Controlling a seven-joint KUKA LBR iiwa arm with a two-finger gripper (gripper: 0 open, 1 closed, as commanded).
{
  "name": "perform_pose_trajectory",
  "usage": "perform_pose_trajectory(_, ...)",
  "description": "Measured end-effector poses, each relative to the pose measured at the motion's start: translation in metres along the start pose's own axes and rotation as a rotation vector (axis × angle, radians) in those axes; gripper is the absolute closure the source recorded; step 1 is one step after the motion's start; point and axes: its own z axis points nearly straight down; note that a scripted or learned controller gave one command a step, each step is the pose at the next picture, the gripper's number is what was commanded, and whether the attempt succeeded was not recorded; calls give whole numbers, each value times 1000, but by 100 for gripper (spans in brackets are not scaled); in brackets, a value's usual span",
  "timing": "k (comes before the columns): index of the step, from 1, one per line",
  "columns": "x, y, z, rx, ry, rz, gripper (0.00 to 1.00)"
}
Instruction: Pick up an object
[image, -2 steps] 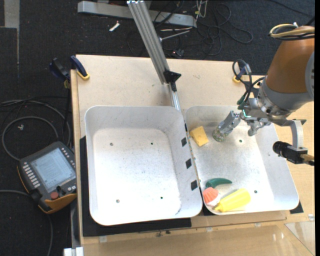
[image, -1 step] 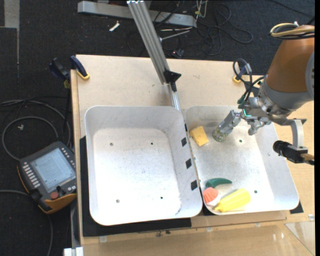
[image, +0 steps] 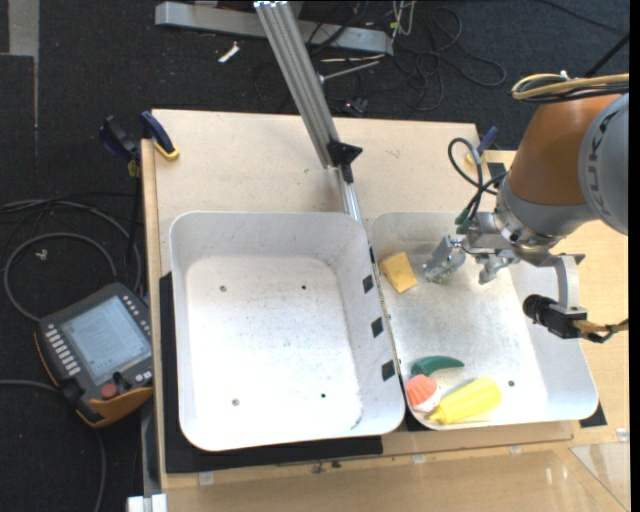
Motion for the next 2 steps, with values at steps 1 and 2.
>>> perform_pose_trajectory(1,-6,-4,46,1,0,1,0)
perform_pose_trajectory(2,-5,-5,100,2,1,1,0)
